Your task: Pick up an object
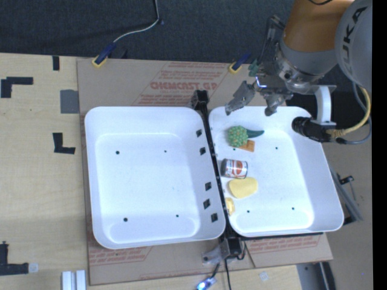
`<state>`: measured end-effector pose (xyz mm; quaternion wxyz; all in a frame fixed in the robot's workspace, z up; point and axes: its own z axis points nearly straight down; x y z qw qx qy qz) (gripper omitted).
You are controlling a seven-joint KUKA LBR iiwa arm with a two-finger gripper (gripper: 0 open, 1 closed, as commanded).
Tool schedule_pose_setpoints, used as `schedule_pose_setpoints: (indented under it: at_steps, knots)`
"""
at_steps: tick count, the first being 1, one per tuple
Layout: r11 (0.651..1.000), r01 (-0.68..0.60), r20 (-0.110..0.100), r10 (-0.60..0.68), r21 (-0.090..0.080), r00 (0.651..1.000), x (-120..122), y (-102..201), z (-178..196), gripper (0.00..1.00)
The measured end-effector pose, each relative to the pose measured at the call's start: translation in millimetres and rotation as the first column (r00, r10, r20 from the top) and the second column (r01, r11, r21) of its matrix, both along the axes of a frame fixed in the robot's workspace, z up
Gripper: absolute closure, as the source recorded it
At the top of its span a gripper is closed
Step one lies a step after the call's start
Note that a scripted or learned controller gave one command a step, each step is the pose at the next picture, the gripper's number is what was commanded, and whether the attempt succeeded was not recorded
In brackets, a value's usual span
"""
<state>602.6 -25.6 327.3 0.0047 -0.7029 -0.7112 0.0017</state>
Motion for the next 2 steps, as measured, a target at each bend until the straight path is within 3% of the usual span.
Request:
schedule_pose_setpoints:
  at_steps: [1, 2]
  knots:
    - [1.000, 0.007, 0.007, -0.007, -0.004, 1.000, 1, -7, 15, 1.00]
    - [1.000, 0.000, 0.001, 0.000, -0.002, 1.000, -30, 98, -36, 1.00]
